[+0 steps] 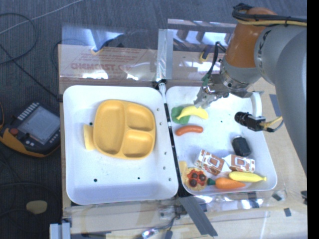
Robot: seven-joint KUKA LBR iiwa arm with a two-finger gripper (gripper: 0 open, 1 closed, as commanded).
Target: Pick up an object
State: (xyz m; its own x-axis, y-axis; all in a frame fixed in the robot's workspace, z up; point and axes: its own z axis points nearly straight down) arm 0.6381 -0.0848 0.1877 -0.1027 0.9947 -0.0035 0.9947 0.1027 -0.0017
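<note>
My gripper [203, 99] hangs over the back of the right bin [264, 148], just right of and above a yellow banana-like toy [194, 113] that lies on a green piece [178, 112]. Nothing shows held in it. A red sausage [189, 130] lies just in front of the banana. Further forward lie a black lump [241, 146], two red-and-white boxes [210, 162] [242, 163], a yellow corn-like toy [246, 176], an orange carrot [229, 183] and a small piece with berries [196, 177].
The left bin [79, 183] holds a yellow divided plate [124, 128]. A black-and-yellow fitting [251, 121] juts over the right bin's right side. The arm's grey body [289, 68] covers the back right. A control pendant [30, 128] lies on the floor at left.
</note>
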